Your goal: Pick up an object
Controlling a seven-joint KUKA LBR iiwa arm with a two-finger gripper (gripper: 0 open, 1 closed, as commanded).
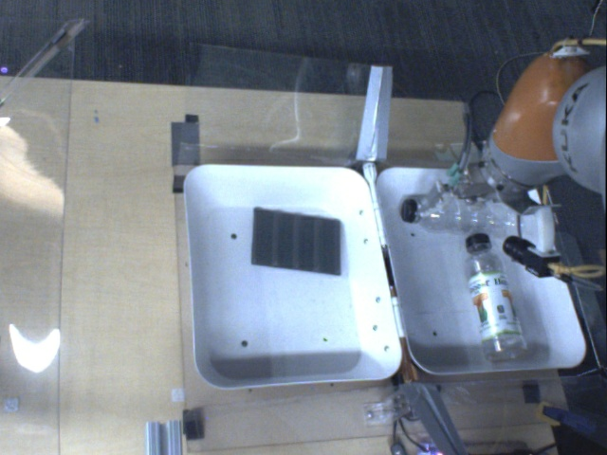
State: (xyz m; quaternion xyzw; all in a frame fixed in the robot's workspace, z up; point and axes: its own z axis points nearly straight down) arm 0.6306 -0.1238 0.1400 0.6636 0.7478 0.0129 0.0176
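Note:
A dark grey flat rectangular pad (296, 241) lies in the left bin (218, 349), toward its back. In the right bin (427, 349) a clear plastic bottle with a black cap (438, 212) lies on its side near the back wall. A second clear bottle with a white and green label (493, 303) lies lengthwise, its black cap pointing toward the back. My gripper (471, 190) hangs below the orange band (529, 107) at the back right, directly over the sideways bottle. The wrist and the clear plastic blur together there.
A white and black part of the wrist assembly (533, 240) juts out over the right bin's right side. A metal strip (375, 112) stands behind the wall between the bins. Clear panels border the bench at the back and left.

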